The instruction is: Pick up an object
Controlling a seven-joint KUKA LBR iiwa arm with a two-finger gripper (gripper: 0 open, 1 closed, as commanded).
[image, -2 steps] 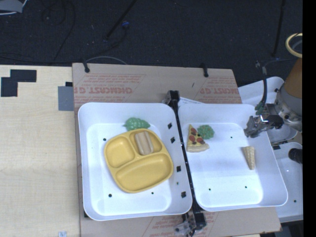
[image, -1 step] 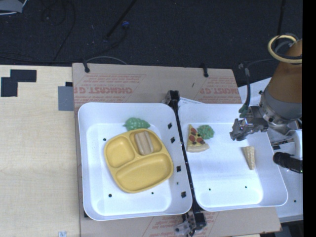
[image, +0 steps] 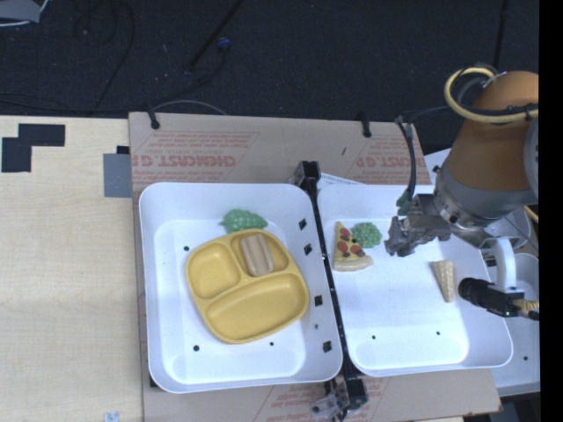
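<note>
Currently a pizza slice (image: pixel 350 249) lies flat beside green broccoli (image: pixel 367 233) near the right bin's (image: pixel 413 345) left edge. Grey arm (image: pixel 493 161) leans in, gripper (image: pixel 398 238) hovering just beside them, grip state unclear.

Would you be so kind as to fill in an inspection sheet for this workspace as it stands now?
Surface: two white bins side by side, left bin and right bin, on cardboard over a light bench top.
Job's things: pizza slice and green piece touching in the right bin; cone near its right side.
Clutter: yellow divided tray in the left bin holding a tan piece; green piece at its upper edge.
Grippers: end effector low over the right bin, beside the green piece.
Cables: black cable along the arm; loose cables on the dark floor.
Surroundings: nothing seen beyond the floor.
</note>
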